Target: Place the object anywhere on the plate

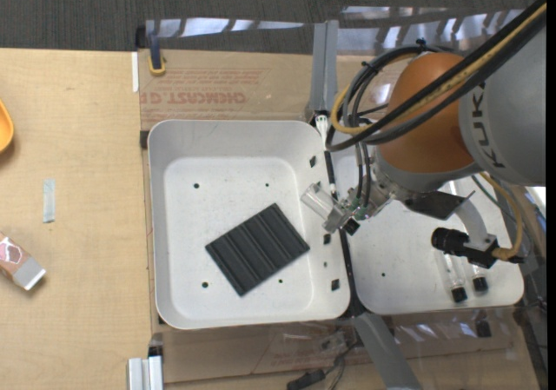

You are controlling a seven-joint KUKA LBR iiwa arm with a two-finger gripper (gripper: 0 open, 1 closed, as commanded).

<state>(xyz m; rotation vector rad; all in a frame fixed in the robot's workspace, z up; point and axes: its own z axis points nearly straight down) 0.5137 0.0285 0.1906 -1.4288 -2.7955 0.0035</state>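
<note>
Dark and ribbed, a flat slab (258,248) is lying askew at the lower middle of the left bin (157,206), touching nothing else; it is probably the object, though I cannot tell what is serving as the plate. At the lower right of the frame, the pincer (466,291) is hanging over the right bin (391,280), well apart from the slab, its two fingers standing apart with bare white floor showing between them. Judging by this, nothing is being carried, so both the grasp and the placing are waiting to be done.
</note>
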